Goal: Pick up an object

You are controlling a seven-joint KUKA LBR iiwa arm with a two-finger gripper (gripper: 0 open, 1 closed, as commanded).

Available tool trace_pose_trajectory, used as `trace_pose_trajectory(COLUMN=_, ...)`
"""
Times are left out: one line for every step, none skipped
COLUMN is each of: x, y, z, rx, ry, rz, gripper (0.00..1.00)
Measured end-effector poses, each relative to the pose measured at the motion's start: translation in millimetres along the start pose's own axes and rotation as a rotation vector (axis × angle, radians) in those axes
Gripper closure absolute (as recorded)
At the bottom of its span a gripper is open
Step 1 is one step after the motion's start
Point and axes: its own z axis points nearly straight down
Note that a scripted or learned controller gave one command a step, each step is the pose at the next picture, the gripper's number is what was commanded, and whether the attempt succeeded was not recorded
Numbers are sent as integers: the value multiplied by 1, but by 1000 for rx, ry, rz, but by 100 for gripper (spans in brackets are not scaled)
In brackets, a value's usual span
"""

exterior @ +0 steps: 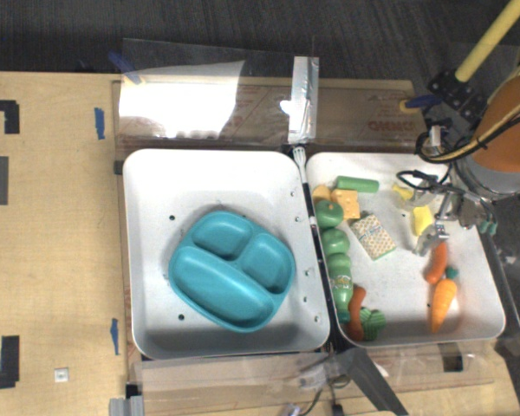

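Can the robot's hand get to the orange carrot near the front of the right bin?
Probably yes. The hand hangs over the right bin, and the carrot lies just in front of it on bare bin floor, with nothing on top. Another orange piece lies close by.

The bench (pixel 52 232) is light brown wood. 2 white bins sit on it side by side. The left bin (pixel 147 319) is in the middle of the bench. The right bin (pixel 399 319) touches it and sits near the right edge. Black marks and bits of blue tape (pixel 99 122) are on the left part.
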Motion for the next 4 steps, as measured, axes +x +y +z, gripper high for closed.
trace_pose_trajectory(x=48, y=-13, z=13, rx=-4, ry=11, rz=60, gripper=0)
trace_pose_trajectory(x=111, y=-25, z=11, rx=-2, ry=12, rz=98, gripper=0)
trace_pose_trajectory(x=118, y=-25, z=11, rx=-1, ry=7, rz=-39, gripper=0)
trace_pose_trajectory(x=118, y=-25, z=11, rx=-2, ry=6, rz=-145, gripper=0)
